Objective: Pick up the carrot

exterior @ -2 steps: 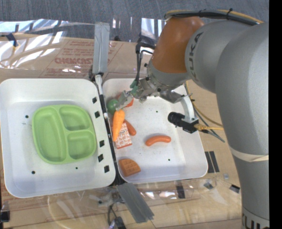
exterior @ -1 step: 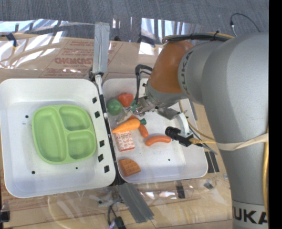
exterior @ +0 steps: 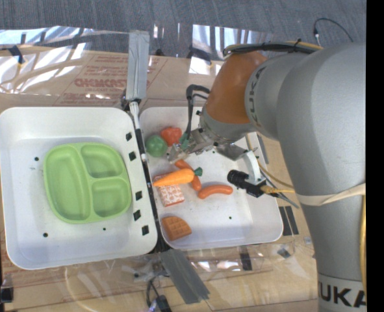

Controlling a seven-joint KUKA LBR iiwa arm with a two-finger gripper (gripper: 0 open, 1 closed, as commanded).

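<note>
The carrot (exterior: pixel 173 178) is orange with a small green tip at its right end. It lies roughly level in the middle of the right bin (exterior: pixel 256 229). My gripper (exterior: pixel 184 148) hangs just above and behind the carrot, under the orange wrist band, close to the bin's left side. From this angle I see nothing between the gripper and the carrot, which rests on the bin floor.
Around the carrot lie a green ball (exterior: pixel 156 146), a red fruit (exterior: pixel 172 134), an orange-red sausage (exterior: pixel 215 190), a pink square wafer (exterior: pixel 172 195) and a brown biscuit (exterior: pixel 176 226). The left bin (exterior: pixel 16 135) holds a green divided plate (exterior: pixel 88 182). A black part (exterior: pixel 242 181) juts from the arm.
</note>
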